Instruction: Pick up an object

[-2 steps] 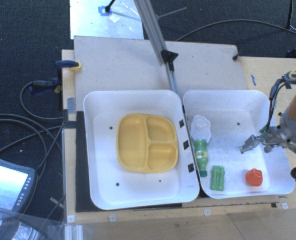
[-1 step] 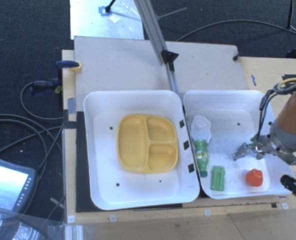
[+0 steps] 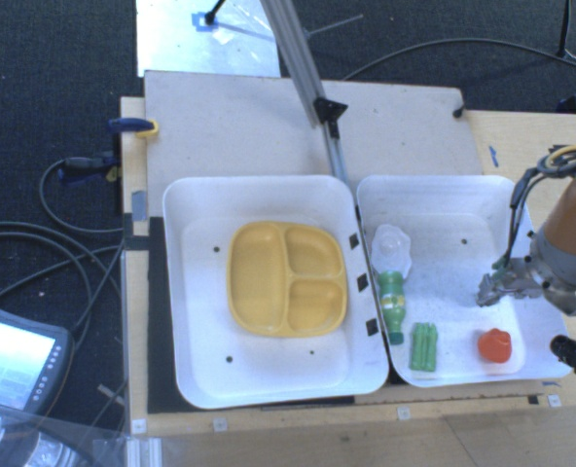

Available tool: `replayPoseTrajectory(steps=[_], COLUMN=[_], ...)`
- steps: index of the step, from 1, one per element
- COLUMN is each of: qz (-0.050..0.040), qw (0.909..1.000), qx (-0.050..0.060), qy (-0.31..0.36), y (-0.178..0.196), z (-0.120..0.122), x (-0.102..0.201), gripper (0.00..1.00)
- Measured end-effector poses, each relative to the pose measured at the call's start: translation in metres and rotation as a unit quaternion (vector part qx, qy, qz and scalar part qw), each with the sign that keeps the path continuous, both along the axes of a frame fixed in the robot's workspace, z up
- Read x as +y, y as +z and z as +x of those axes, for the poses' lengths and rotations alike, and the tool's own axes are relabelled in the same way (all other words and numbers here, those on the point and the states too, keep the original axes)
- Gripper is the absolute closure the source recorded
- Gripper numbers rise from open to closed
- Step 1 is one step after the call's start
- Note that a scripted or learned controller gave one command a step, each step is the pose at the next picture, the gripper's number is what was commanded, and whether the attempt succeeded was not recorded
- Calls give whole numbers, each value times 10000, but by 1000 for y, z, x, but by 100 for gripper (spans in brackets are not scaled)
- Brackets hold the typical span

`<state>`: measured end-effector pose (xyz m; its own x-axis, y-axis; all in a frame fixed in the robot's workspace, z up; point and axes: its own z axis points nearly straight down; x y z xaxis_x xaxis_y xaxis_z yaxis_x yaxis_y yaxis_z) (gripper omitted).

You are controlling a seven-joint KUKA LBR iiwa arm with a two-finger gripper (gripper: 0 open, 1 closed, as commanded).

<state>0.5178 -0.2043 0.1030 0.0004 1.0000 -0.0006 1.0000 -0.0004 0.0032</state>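
Gripper (image 3: 492, 290) hangs low over the right bin (image 3: 434, 195), near its three o'clock wall; whether it is spread or closed cannot be made out, and nothing is seen in its grasp. At its six o'clock lies a red object (image 3: 495, 345). Toward eight o'clock sit a green block (image 3: 423, 346) and a green bottle (image 3: 392, 305) beneath a clear cup (image 3: 390, 248). Left bin (image 3: 200, 197) holds a yellow divided plate (image 3: 287, 278).

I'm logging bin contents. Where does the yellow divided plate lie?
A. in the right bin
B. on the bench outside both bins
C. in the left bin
C: the plate lies flat in the left bin, apart from the bottle and other items in the right bin.
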Motion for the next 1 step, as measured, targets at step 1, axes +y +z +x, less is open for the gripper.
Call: replayPoseTrajectory(steps=[1], qz=[-9], qw=[10000], qx=[-22], qy=[34], y=[62], z=[2], x=[6], gripper=[100])
